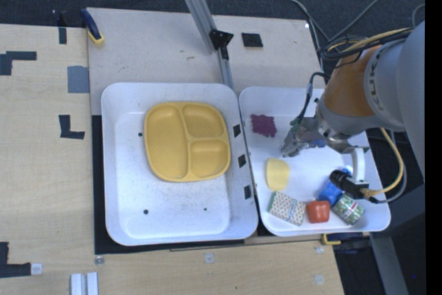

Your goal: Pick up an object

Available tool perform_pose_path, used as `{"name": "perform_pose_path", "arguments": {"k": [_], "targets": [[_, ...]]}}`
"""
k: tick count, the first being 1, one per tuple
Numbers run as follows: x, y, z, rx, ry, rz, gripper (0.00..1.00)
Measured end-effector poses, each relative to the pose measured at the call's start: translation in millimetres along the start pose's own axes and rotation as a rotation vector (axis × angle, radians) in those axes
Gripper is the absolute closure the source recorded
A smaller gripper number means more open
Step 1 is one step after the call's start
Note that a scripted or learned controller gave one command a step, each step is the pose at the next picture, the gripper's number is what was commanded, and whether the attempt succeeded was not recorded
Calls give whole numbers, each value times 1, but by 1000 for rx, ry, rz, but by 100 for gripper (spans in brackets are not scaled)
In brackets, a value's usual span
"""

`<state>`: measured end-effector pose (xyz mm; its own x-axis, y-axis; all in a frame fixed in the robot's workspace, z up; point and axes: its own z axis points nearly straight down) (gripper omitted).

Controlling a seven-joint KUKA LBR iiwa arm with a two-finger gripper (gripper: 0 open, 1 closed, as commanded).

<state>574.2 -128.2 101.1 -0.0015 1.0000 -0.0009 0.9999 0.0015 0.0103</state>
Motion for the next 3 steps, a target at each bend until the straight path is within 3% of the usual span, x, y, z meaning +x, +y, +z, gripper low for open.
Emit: {"name": "perform_pose_path", "arguments": {"k": [3], "targets": [[12, 9, -167, 6, 1, -1, 100]]}}
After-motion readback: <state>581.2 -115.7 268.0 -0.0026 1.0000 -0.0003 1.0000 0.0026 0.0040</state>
